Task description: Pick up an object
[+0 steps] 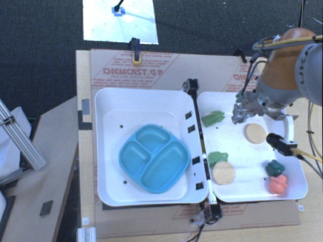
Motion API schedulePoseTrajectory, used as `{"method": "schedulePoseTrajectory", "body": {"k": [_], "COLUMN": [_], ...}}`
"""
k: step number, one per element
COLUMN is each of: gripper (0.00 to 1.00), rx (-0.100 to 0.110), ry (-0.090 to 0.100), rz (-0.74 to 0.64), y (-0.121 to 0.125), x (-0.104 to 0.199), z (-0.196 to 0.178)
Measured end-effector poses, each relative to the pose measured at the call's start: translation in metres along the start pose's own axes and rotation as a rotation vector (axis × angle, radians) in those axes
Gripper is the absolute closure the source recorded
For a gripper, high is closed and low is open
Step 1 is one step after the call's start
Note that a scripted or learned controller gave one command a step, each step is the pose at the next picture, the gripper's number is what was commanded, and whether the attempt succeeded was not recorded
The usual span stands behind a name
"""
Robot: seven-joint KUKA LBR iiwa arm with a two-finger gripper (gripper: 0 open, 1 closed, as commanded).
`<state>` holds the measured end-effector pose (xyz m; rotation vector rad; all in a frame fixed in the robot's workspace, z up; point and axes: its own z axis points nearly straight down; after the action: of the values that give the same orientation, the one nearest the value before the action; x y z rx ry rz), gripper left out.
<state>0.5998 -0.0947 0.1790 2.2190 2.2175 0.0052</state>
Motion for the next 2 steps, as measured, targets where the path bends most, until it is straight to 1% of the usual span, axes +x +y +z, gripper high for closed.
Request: {"method": "schedulePoseTrajectory", "body": {"k": [1,2], "gripper": [1.00,1.00], "rx": [0.000,-0.003], "ry": [0.000,-0.001], "rz": [-0.004,-0.005], "y": [0.005,0.001], "x": [0.000,-0.002], "z": [-0.044,-0.107]}}
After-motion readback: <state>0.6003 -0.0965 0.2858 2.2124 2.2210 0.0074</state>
